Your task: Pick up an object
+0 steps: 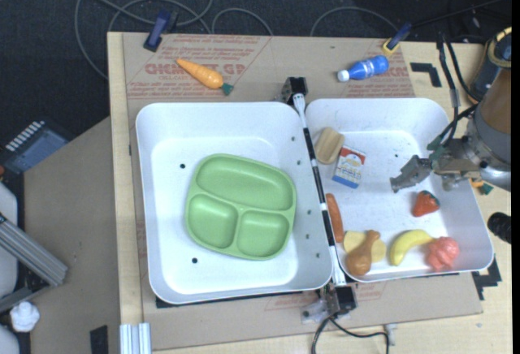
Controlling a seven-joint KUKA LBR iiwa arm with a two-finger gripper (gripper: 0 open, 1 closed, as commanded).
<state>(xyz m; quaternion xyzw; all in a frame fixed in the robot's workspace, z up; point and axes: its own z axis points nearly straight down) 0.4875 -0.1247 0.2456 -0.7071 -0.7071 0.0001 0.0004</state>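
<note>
My gripper jaws apart, nothing held; strawberry at my 4 o'clock — centre over it, then descend.

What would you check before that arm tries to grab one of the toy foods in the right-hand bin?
1. Tool over the right white bin: ok.
2. Target close by: ok, the red plastic strawberry lies just beside the tool.
3. Strawberry free of neighbours: ok, the yellow plastic banana and pink lumpy toy lie apart from it.
4. Tool carrying nothing: ok, nothing visible between its fingers.
5. Tool opening wide enough: cannot tell.
6. Left white bin out of the way: ok, it holds the green divided plate, far from the tool.
</note>
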